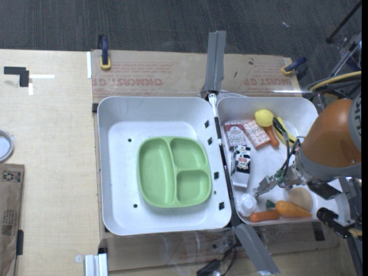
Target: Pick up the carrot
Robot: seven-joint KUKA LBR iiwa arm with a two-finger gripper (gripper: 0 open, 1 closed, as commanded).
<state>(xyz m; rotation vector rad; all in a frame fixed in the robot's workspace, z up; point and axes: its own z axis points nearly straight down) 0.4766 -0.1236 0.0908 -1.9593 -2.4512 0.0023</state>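
Down in the right bin (pixel 305 103), the gripper (pixel 265 185) hangs low with its fingers spread and nothing between them. Just beyond and below its tips lies the carrot (pixel 292 210), flat on the bin floor near the front wall, with a smaller orange piece (pixel 264 216) beside it, apart from the fingers

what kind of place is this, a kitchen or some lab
Most likely a robotics lab bench, not a kitchen: two white bins are clamped to a board, a grey and orange robot arm reaches into the right one, and the food there, like the carrot, looks like toy props.
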